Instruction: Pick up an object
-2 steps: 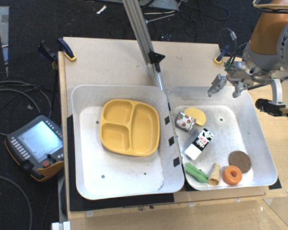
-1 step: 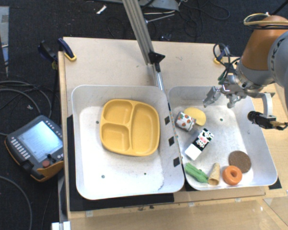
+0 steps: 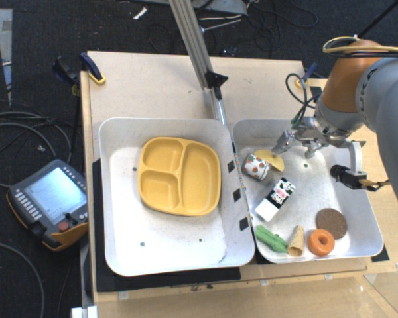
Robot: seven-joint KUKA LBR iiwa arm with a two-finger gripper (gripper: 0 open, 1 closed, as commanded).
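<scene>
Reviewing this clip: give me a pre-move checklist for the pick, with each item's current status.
1. Gripper free of any object: ok, nothing seen between its fingers.
2. Gripper over the right bin: ok, near its far edge.
3. Pickable items present: ok; spotted cup, milk carton, orange ring, brown disc, green piece.
4. Nearest target unobstructed: not ok, a yellow piece touches the cup.
5. Yellow tray out of the way: ok, in the left bin.
6. Finger opening sufficient: cannot tell.
</scene>
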